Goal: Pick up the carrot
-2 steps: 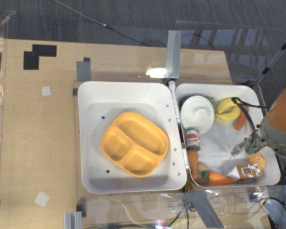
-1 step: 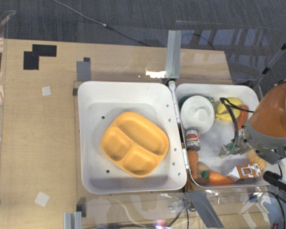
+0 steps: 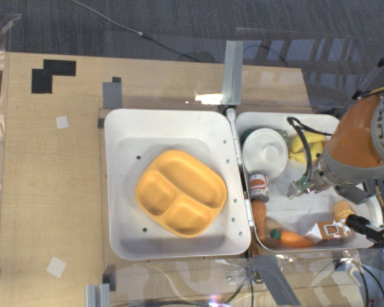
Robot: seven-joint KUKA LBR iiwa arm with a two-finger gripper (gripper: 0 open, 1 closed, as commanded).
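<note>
Carrot: the tapered orange carrot [image 3: 293,239] is lying near the right white bin's [image 3: 288,121] front wall.
Gripper: the gripper [image 3: 302,185] is being hovered well apart; its opening cannot be told.
Advice: descent should be aligned across the carrot.

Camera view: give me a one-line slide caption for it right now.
Arm over the right bin, carrot lying near its front edge; yellow tray in the left bin.

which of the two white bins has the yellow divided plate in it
The left bin, the one farther from the arm. The yellow plate is the single item lying in it. The right bin holds the carrot, a white bowl and other small items.
</note>
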